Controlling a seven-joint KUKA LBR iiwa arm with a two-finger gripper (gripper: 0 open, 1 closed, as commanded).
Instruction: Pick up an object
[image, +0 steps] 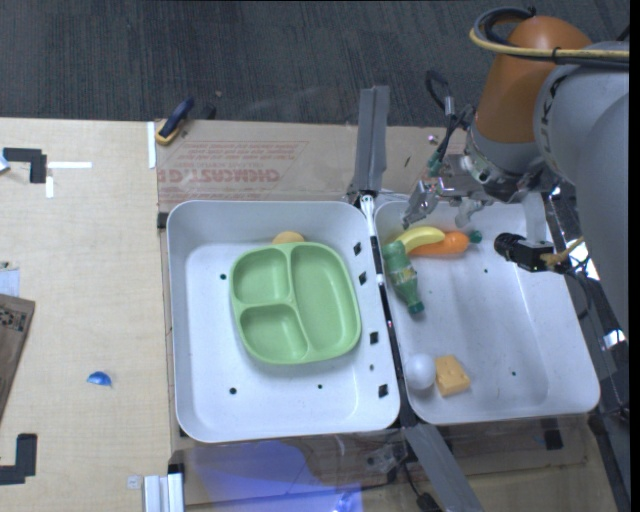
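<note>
My gripper (441, 207) hangs over the far end of the right bin (520, 340), just above a yellow banana (421, 237) and an orange carrot (443, 245). Its fingers stand apart with nothing between them. A green bottle (402, 275) lies along the bin's left wall, next to the banana. Near the front of the bin sit a white ball (419, 371) and a yellow-orange block (452, 376).
The left bin (200, 330) holds a green divided plate (296, 301), with a small yellow-orange thing (288, 238) behind it. A grey divider bar (371, 140) rises between the bins at the back. Cardboard (250, 160) lies behind the left bin.
</note>
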